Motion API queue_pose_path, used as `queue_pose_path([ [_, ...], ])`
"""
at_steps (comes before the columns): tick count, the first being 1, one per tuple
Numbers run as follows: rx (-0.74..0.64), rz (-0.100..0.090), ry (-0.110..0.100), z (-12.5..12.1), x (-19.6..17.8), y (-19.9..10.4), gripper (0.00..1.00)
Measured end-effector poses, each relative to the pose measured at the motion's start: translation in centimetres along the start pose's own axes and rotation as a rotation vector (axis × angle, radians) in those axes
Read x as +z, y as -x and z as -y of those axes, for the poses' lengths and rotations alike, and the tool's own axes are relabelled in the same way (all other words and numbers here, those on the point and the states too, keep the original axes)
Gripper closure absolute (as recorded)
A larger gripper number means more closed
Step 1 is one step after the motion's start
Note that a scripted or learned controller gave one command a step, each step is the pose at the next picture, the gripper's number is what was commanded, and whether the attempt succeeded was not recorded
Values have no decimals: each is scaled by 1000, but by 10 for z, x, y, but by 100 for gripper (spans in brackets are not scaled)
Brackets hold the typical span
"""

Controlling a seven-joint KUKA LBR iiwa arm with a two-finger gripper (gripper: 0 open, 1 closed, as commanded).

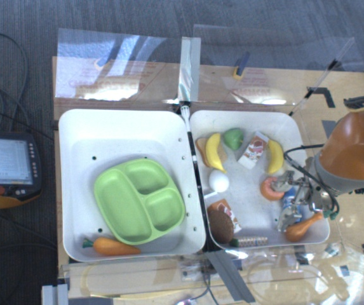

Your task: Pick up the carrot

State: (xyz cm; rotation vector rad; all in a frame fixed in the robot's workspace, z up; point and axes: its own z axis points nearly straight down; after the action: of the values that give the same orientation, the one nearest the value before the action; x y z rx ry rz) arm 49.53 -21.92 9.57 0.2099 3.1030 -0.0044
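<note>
The carrot (113, 247) lies flat just beside the front edge of the green plate (140, 199), toward that plate's left corner. Its leafy end points away from the plate's middle, and it sits close against the front wall of the left bin (80, 138). My pincer (294, 203) hangs well apart from the plate, far off its right side, low over the right bin (245, 116) among small clutter. From this slant I cannot tell whether it is released or clenched, and I see nothing I could call a hold. An orange, tapered piece (302, 227) lies just beside me. I judge it a decoy or something else, since the piece by the plate has the plain green top. To do this step well I should rise clear of the clutter and cross over the plate rather than drag through the wall between the bins. Then I should come down straight on the carrot's thick middle, with my closing line across its length. The plate rim and the bin wall crowd it on both sides, so a slightly tilted or off-centre descent could nudge it away or catch the plate instead.
</note>
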Motion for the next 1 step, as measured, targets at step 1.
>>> queue_pose_path([
  [1, 40, -5, -2, 2, 0, 11, 0],
])
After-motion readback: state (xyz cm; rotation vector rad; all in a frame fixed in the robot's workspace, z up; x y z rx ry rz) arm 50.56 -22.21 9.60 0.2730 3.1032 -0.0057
